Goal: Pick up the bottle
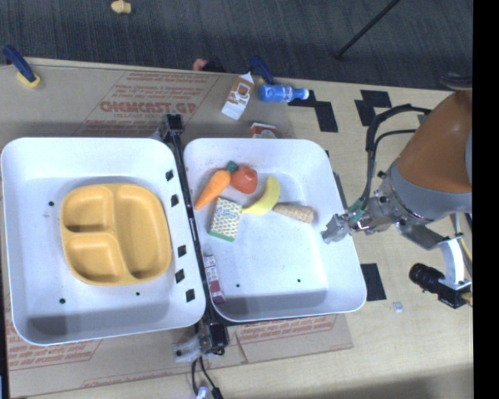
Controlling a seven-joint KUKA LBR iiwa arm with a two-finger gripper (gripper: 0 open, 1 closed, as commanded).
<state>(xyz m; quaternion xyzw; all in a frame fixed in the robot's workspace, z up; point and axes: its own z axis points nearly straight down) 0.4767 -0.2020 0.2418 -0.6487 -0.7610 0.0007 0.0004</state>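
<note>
Lying flat behind the bins, the bottle (281,94) points its cap rightward; the gripper (333,229) state is unclear.

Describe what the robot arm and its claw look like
The arm is bulky and rounded, with a broad orange band above a grey wrist section. Thin dark cables loop along its upper side. At its tip is a small claw of pale grey metal, with a dab of green showing just behind it. A black cylindrical part juts out below the wrist.

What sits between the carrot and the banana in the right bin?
A small red tomato-like toy lies between the carrot and the banana, as the camera view shows.
</note>
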